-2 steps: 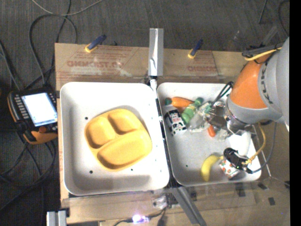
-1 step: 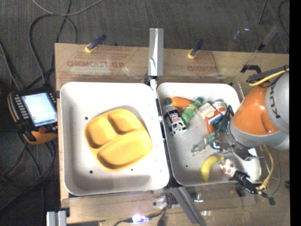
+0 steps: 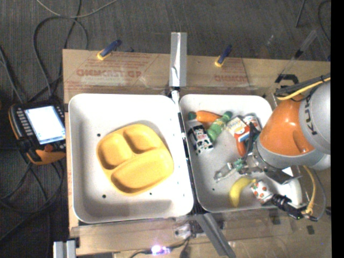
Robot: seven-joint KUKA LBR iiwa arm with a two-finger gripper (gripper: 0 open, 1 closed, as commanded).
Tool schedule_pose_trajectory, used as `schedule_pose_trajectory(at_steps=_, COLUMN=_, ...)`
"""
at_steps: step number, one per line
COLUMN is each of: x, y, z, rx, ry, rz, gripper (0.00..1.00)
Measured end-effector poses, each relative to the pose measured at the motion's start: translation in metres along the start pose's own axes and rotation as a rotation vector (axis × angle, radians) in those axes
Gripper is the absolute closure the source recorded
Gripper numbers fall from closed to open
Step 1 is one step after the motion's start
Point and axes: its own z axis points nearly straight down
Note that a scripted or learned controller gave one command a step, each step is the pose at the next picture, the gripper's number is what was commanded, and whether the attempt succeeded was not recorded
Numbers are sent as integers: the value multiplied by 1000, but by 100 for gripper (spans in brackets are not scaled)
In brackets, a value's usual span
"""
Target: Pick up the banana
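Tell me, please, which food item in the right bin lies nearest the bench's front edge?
The yellow banana, at the front of the right bin; the orange carrot lies along its back wall.

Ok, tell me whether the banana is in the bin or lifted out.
In. The banana lies on the floor of the right bin, near its front edge, below the gripper.

A yellow three-compartment plastic tray (image 3: 135, 158) sits in the left white bin (image 3: 78, 144); an orange carrot (image 3: 207, 115) (far corner) lies in the right white bin (image 3: 207, 195).
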Motion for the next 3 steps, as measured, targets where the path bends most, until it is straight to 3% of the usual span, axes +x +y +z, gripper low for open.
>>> schedule_pose_trajectory(at_steps=1, x=5, y=1, z=0, rx=-1, ry=-1, rz=-100, gripper=0)
schedule_pose_trajectory(at_steps=2, x=4, y=-1, z=-3, rx=8, ry=10, rz=167, gripper=0)
schedule_pose_trajectory(at_steps=3, x=6, y=0, z=0, rx=4, ry=1, rz=126, gripper=0)
